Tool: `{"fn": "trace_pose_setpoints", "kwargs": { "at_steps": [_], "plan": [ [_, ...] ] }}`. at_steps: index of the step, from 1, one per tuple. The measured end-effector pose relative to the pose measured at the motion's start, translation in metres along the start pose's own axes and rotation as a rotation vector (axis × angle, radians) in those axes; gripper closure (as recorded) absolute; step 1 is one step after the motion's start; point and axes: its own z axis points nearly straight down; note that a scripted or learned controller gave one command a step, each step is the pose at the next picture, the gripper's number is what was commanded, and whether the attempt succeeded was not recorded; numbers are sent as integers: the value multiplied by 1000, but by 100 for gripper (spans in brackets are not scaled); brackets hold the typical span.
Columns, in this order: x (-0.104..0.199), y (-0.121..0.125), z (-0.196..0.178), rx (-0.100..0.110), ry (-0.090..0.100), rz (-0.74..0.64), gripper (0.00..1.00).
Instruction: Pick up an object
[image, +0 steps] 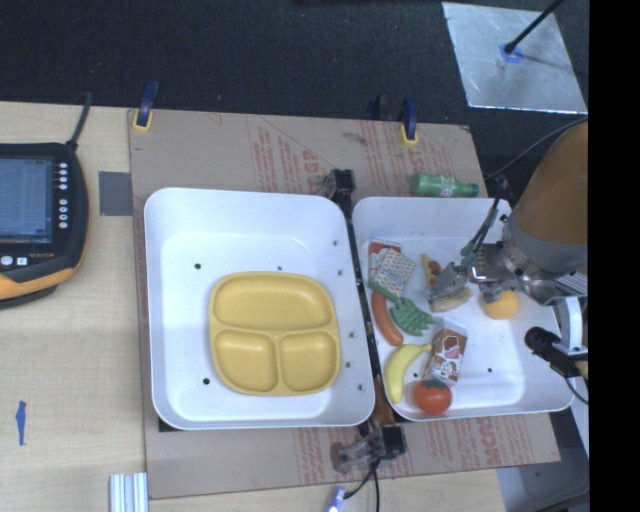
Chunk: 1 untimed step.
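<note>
End effector (452, 283) low in the right bin (500, 395), over the toy food.
Whether it is open or grips anything cannot be told; it sits at a pale item beside an orange ball (502, 304). Nearby lie a banana (398, 368), tomato (433, 397), hot dog (385, 317), green leaf piece (412, 318) and small carton (447, 356). The left bin (170, 300) holds a yellow divided plate (273, 332).
</note>
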Motion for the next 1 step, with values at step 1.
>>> {"fn": "trace_pose_setpoints", "kwargs": {
  "at_steps": [1],
  "plan": [
    [-9,60,67,-1,-1,-1,0]
  ]
}}
